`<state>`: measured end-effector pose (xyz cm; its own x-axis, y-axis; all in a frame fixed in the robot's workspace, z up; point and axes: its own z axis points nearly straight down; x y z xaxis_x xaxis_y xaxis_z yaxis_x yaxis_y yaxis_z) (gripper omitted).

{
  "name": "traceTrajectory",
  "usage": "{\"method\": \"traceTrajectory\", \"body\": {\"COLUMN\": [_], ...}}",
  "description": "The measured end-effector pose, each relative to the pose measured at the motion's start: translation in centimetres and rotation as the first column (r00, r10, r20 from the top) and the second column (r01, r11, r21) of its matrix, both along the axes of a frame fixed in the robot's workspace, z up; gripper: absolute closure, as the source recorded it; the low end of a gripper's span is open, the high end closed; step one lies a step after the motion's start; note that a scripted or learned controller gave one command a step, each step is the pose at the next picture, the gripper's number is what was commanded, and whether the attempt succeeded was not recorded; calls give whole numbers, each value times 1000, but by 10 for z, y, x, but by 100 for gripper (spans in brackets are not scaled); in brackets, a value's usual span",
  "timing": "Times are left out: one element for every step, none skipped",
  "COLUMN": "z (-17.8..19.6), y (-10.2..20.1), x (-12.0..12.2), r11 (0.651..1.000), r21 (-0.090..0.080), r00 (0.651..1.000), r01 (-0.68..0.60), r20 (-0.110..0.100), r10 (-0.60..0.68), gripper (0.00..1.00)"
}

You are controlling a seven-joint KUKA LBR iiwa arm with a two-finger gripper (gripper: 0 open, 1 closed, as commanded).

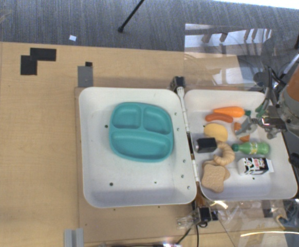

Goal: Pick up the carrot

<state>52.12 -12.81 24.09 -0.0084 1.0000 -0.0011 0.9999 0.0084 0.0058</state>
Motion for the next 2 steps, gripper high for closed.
{"method": "traceTrajectory", "body": {"z": [-9,-134], "y": [-24,-32], "x": [76,117], "r11": [1000,982], "r21": [-2,3], "r00": [1000,982], "r01": [-15,-189], "r20": [2,-12], "r10": [15,189], "gripper": [0,0]}}
